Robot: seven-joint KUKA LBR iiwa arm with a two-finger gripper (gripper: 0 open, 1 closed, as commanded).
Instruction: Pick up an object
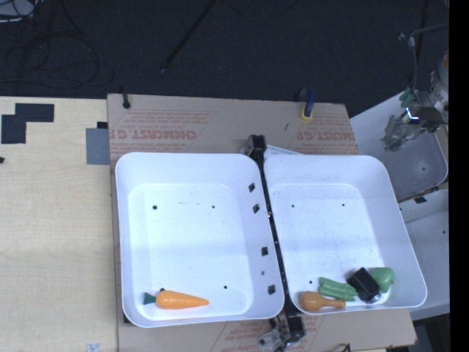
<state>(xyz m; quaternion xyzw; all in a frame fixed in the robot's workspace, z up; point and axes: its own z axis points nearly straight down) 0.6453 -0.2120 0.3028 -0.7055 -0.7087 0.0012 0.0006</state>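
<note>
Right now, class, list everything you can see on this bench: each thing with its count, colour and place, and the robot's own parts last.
Bins: two, white; left bin, right bin, side by side.
Toy carrot: one, orange with green top, left bin, near front wall.
Pear-shaped toy: one, tan-orange, right bin, front edge.
Green pod: one, right bin, beside the tan toy.
Black block: one, right bin, front corner, overlapping a green piece.
Cardboard sheet: one, brown, under bins.
Clamp: one, blue and yellow, cardboard's back edge.
Gripper: one, grey, beyond the right bin, outside it.
</note>
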